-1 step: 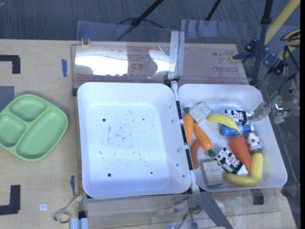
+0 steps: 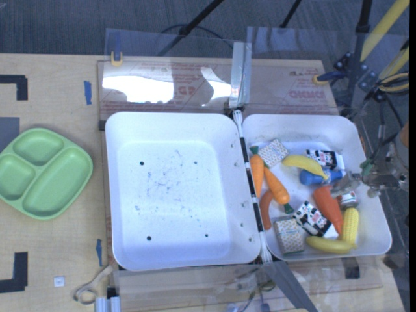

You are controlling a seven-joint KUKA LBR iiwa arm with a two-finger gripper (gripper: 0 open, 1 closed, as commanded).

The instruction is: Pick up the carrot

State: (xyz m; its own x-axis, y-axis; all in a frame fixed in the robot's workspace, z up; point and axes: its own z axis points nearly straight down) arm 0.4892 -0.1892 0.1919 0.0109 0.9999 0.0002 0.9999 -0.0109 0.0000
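The claw (image 2: 356, 186) sits low over the right bin (image 2: 376, 239), at about 3 o'clock in it, close to the outer wall; from this angle I cannot tell whether it is open or closed, and nothing is visibly gripped. At its 7 o'clock, just beside it, lies the dark orange carrot (image 2: 327, 207), tilted. A corn cob (image 2: 350, 225) is at 5 o'clock from that carrot, with a banana (image 2: 328, 244) along the bin's near wall. A cow-print carton (image 2: 312, 220) touches the carrot's lower end. At 10 o'clock from the claw is a second banana (image 2: 305, 166). Further off, toward 9 o'clock, two lighter carrots (image 2: 276, 186) lie near the bin's inner wall. The left bin (image 2: 123, 135) adjoins it. A green divided plate (image 2: 42, 172) rests well apart at the bench's 9 o'clock.
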